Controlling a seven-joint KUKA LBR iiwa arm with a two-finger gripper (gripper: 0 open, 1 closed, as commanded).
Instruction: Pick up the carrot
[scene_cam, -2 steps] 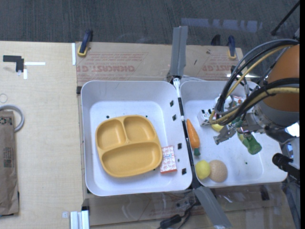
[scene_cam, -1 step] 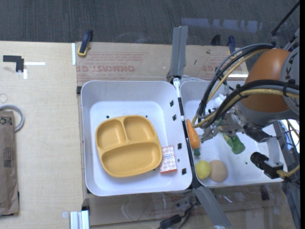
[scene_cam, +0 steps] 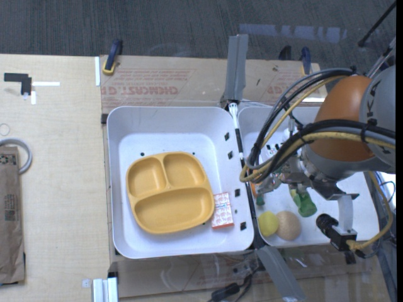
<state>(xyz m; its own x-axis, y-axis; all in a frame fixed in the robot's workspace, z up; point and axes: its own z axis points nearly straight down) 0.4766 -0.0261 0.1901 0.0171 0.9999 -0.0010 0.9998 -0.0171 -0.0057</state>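
The arm comes in from the right, its grey body and orange band hanging over the right bin, with a thick bundle of black and yellow cables looping across the bin's left side. The gripper sits low under those cables, close to the bin's left wall, and whether it is open or closed I cannot tell, because hoses and brackets cover it. The carrot looks to be the small orange sliver with a green tip just left of the gripper, tight against that left wall and mostly hidden; nothing shows it being gripped. Nearer in the same bin, a yellow lemon and a beige round item sit touching each other. A green piece lies just to the far right of them. Over in the left bin, a yellow divided plate rests flat, and a small red-and-white packet lies right against its right edge. On the desk, a sheet of cardboard lies beyond the bins and a brown paper bag sits at the far left.
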